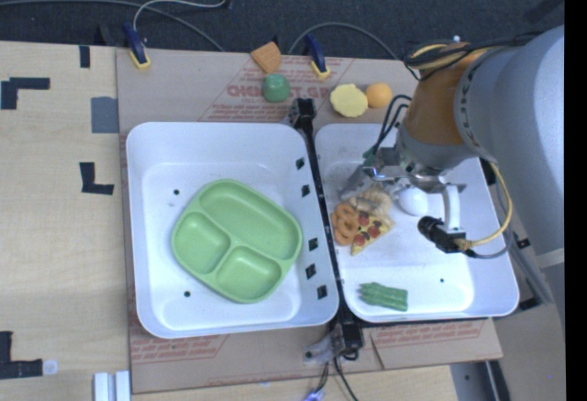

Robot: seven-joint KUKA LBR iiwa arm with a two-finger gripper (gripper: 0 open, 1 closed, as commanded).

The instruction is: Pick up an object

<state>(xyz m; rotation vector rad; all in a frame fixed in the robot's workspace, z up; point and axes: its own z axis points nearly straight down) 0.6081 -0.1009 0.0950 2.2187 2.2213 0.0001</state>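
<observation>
The flat toy pizza slice with red toppings (370,229), the likeliest object to pick, lies in the right shallow white plastic bin (459,298), just beside the divider, with the grey arm's two-finger gripper (378,181) low just above it; whether it has closed on anything I cannot tell, so the pick looks not yet done. Counted: two bins, one green three-compartment plate (237,239) in the left bin (147,206), and in the right bin one pizza slice, one orange pretzel-like piece (347,222) and one green pod (382,296).

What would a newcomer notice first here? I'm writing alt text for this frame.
The grey arm with its orange band reaches from the right over the right bin, its gripper just above a pizza slice. In the left bin lies a green divided plate.
</observation>
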